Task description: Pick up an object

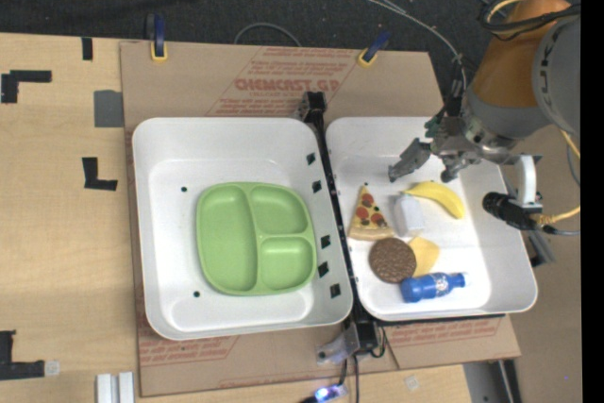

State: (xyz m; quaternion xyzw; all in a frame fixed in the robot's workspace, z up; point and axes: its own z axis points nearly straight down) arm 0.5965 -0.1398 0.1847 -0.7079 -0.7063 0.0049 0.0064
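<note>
1. Nearest the camera, a blue bottle (432,285) is seen lying on its side in the right bin (510,295).
2. Beside it are a round brown cookie (391,260) and a triangular pizza slice (367,214).
3. A curved yellow banana (438,197) lies farther back.
4. Above the banana, the gripper (432,161) is held spread open, with nothing gripped.
5. A green sectioned plate (255,237) is set in the left bin (160,146).

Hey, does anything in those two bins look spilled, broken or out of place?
Nothing stands out. The green divided plate lies flat in the left bin; pizza slice, banana, cookie and blue bottle lie loosely clustered in the right bin.
</note>
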